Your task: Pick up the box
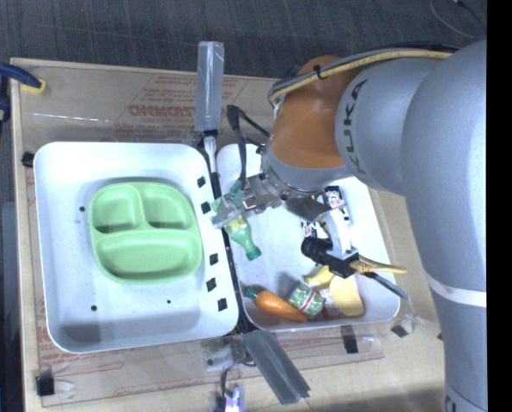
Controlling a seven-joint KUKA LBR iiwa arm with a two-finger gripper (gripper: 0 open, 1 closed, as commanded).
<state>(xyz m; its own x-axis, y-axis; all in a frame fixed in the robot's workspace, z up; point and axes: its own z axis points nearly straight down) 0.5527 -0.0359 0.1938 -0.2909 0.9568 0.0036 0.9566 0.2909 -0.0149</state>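
Observation:
My gripper [236,202] hangs low over the left side of the right bin [372,221], close to the wall between the two bins. A green bottle [246,240] lies tilted just below it, its upper end right at the gripper. A small white box with red and black print [335,199] sits at the bin's right side, partly hidden under my wrist. A small green-and-red packet [306,299] lies near the front wall.
An orange carrot [277,306] and a yellow piece [344,292] lie along the right bin's front wall. The left bin [58,230] holds a green divided tray [144,230]. My arm covers the right bin's back and right parts.

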